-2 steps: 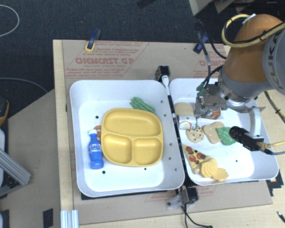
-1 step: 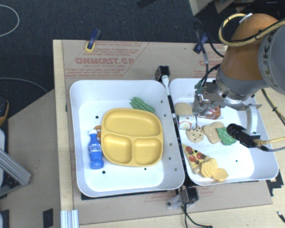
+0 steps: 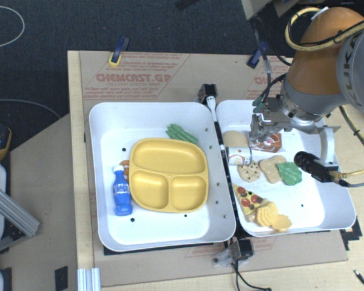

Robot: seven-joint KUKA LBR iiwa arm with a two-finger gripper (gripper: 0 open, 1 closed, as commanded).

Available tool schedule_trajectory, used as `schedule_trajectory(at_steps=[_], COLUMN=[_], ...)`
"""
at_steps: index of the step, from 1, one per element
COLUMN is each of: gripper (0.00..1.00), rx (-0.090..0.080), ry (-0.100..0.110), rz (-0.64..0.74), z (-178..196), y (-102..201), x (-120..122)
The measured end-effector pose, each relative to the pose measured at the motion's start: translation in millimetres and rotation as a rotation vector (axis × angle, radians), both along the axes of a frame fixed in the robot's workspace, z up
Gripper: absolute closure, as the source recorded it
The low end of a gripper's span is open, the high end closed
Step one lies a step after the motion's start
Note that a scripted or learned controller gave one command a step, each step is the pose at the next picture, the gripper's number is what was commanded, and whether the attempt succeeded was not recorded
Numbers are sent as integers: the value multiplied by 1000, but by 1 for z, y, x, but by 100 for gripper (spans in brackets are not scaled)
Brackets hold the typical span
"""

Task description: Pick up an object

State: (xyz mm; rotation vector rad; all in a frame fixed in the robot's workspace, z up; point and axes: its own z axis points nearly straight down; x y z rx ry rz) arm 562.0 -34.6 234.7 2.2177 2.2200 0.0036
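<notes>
Down low over the right bin (image 3: 327, 220) now, claw (image 3: 259, 141) hanging at the back of the toy food pile. Open or closed? Cannot tell from up here. Nothing visibly held.

Closest candidate looks like the red-and-white piece (image 3: 272, 143), just beside the claw, near the bin's back wall. Worth lining up squarely over it before closing, since the tan round piece (image 3: 234, 140) sits close on the other side and could get nudged. Best to come straight down, close gently, lift straight up. Crowded below that: cookie (image 3: 249, 173), cracker (image 3: 270, 169) and green leaf (image 3: 289, 173) nearly touching, so easy to snag two at once.

Further forward, pizza slice (image 3: 248, 197) and a yellow crinkled piece (image 3: 273, 216), with more room around them.

Over in the left bin (image 3: 103, 126): a yellow divided plate (image 3: 168, 174), a blue bottle (image 3: 122, 193) beside it, a green bit (image 3: 182, 133) behind.

Underneath, printed cardboard (image 3: 133, 77) clamped to the bench, a blue-and-yellow clamp (image 3: 117, 52) at the back edge. Dark carpet (image 3: 48, 11) all around, a thin cable (image 3: 21, 23) looping across it.
</notes>
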Motion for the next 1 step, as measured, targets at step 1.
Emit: schedule_trajectory(at_steps=[1], gripper=[100], rx=[1], ry=[7], rz=[-2], z=[-9], y=[-7], x=[-5])
